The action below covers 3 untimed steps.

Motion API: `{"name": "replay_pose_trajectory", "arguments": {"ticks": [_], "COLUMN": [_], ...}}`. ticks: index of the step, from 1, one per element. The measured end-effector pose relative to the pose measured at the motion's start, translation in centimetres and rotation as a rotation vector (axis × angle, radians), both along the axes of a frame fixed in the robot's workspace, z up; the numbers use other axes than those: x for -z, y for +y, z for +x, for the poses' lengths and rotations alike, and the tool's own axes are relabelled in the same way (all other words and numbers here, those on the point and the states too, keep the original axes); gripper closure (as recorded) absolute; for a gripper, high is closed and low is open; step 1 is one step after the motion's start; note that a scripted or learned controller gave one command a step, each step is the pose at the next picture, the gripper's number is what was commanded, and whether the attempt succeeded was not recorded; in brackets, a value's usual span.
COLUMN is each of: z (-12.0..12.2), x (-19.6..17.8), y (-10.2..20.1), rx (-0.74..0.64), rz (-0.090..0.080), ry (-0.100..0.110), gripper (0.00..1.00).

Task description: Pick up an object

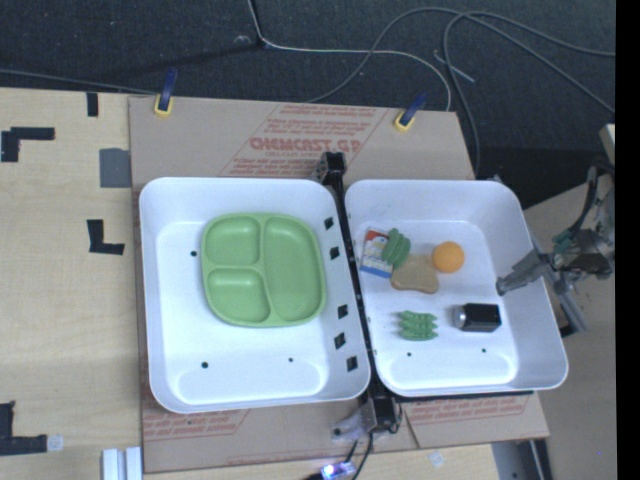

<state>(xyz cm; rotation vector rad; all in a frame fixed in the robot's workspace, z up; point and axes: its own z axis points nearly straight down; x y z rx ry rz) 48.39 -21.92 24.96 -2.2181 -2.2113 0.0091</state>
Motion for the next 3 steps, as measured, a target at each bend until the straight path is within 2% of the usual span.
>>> {"name": "replay_pose_trajectory", "arguments": {"ticks": [1, 2, 3], "z": [0.2, 0.9, 0.2], "x": [-0.5, 4.2, 10.4], "y": [0.0, 0.3, 0.0], "rx": [-0.004, -0.004, -0.003], "rz": [-0.003, -0.002, 0.0], "ry": [-0.009, -0.005, -0.003], "gripper": [0.0, 0.0, 0.0]}}
